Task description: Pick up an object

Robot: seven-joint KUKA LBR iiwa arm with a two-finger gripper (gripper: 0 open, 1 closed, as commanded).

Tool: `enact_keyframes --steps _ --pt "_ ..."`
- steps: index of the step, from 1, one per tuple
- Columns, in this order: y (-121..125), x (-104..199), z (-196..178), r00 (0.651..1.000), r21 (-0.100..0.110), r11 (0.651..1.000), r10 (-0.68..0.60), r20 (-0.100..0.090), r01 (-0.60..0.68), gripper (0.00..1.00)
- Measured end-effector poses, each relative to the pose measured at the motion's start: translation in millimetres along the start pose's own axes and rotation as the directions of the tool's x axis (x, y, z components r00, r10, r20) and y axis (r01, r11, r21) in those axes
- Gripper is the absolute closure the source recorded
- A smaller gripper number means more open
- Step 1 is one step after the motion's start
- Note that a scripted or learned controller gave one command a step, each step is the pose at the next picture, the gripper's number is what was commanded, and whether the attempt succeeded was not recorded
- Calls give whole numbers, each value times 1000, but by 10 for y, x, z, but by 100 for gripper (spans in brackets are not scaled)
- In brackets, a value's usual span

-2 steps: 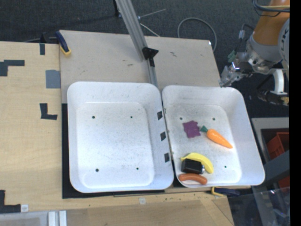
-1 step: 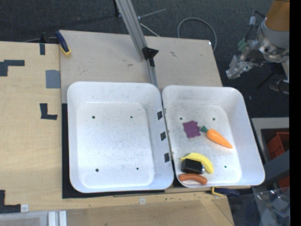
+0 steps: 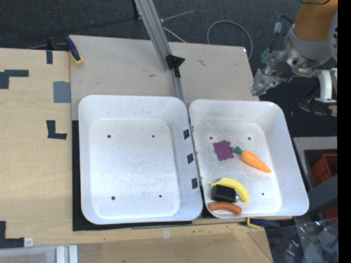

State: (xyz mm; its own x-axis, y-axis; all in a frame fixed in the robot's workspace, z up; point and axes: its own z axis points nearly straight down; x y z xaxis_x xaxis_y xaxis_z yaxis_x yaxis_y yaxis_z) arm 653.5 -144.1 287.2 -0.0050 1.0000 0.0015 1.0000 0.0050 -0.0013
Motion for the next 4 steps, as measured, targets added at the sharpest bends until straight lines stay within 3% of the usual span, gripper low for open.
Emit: enact_keyframes --steps 2,4 --pt "-101 1089 200 1000 2 1000 -1 1 1 100" --pt "-515 1934 316 1000 3 1000 -1 1 1 100"
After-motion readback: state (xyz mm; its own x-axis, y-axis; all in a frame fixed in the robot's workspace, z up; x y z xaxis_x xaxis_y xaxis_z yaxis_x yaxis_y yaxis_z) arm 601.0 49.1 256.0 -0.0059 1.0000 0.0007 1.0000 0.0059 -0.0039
